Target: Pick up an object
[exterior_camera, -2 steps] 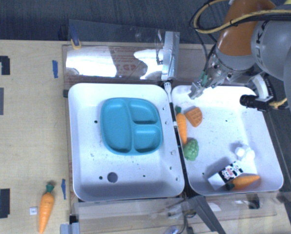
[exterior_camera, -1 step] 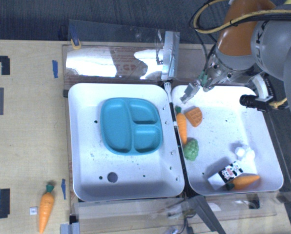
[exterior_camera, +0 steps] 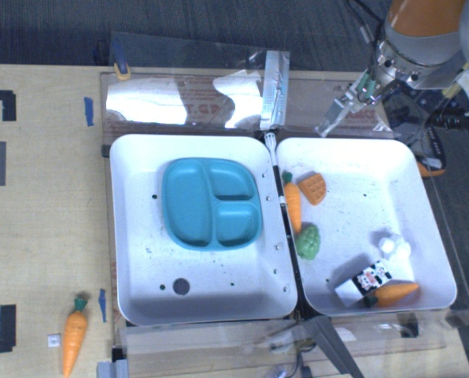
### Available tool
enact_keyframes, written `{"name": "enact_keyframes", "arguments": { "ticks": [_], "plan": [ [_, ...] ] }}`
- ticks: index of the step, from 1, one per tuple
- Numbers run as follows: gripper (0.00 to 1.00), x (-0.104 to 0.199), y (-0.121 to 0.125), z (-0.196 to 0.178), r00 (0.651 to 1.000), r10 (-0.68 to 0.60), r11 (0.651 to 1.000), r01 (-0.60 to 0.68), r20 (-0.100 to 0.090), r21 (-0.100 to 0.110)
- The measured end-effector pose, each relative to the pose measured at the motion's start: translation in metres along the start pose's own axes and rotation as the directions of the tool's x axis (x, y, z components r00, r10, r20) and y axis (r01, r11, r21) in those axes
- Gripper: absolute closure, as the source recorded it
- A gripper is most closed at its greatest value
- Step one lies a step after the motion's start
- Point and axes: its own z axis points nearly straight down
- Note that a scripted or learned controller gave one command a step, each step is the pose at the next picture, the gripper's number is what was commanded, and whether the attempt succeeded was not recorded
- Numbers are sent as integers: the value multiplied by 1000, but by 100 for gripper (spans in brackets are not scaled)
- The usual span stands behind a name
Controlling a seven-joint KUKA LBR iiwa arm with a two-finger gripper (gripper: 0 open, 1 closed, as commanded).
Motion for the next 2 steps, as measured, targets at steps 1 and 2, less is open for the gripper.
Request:
{"name": "enact_keyframes", "arguments": {
  "ticks": [1, 2],
  "plan": [
    [0, 34, -45, 90, 863, -505, 863, 505, -11, 3],
    [0, 62, -60, 126, 993, -118, 993, 119, -11, 9]
  ]
}}
